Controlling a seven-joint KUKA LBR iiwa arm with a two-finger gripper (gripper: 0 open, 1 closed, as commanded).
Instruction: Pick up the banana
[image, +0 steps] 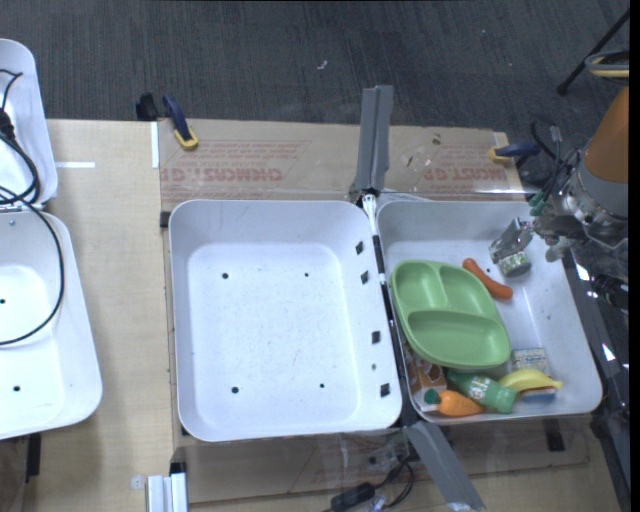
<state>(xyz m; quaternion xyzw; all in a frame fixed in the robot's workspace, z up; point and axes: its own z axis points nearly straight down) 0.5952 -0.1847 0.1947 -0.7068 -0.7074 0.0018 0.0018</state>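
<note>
Camera view: our gripper (515, 250) hangs over the far part of the right bin (575, 300), near the carrot (488, 279), well apart from the banana (530, 379). Banana lies at the bin's near edge, just beside the green bottle (490, 391) and below the green tray (450, 315). We judge this as the approach step, nothing grasped. We cannot tell the gripper's state; too small here. Next move: travel toward the near edge, descend over the banana, clear of the bottle.

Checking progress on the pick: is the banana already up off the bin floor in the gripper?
No. The banana lies at the right bin's near corner beside the green bottle, far from the gripper.
</note>
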